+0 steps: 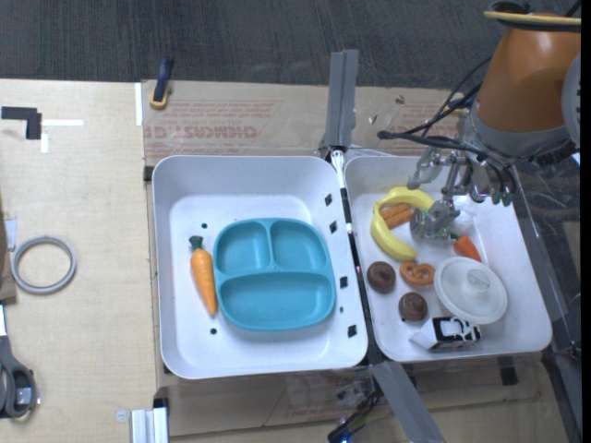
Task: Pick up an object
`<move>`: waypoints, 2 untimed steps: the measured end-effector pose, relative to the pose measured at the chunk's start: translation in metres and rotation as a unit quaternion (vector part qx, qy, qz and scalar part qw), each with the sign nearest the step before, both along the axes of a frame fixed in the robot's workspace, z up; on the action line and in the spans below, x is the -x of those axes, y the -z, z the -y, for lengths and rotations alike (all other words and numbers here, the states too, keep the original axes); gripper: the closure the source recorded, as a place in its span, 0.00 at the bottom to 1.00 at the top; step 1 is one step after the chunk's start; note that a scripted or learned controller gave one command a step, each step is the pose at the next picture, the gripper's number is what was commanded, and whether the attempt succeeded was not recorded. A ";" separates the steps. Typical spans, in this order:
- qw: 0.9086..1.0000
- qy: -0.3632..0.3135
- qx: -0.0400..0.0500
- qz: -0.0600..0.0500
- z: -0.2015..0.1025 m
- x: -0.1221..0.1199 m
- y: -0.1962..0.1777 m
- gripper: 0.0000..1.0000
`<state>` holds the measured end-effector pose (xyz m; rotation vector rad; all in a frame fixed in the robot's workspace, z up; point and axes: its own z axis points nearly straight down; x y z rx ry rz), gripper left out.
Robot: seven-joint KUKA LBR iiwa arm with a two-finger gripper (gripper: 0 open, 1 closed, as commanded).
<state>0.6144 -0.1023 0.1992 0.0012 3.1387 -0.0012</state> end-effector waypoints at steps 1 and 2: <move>0.997 -0.072 0.000 0.001 -0.010 -0.008 0.106 0.00; 0.999 -0.042 0.000 0.000 0.009 0.045 0.107 0.00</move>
